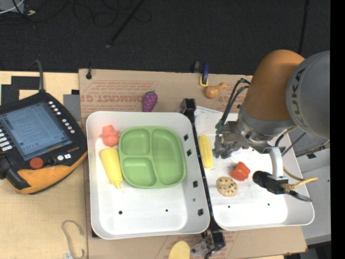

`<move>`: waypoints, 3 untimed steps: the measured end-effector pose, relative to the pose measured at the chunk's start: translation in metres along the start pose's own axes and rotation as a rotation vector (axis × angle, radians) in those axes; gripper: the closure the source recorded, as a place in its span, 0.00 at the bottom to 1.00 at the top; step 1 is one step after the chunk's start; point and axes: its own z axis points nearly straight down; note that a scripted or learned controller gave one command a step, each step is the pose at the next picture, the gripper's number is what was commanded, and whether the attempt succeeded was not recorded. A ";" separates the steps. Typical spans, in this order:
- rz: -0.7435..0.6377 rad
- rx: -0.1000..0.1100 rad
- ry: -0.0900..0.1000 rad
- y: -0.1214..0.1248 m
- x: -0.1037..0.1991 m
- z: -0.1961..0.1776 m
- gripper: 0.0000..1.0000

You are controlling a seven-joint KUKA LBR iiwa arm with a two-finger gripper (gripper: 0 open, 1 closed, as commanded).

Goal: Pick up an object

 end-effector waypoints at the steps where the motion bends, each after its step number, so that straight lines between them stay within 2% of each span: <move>1: -0.001 -0.001 0.000 -0.020 0.050 0.000 1.00; 2: -0.001 0.000 0.000 -0.048 0.097 0.000 1.00; 3: -0.001 -0.002 0.000 -0.078 0.134 -0.024 1.00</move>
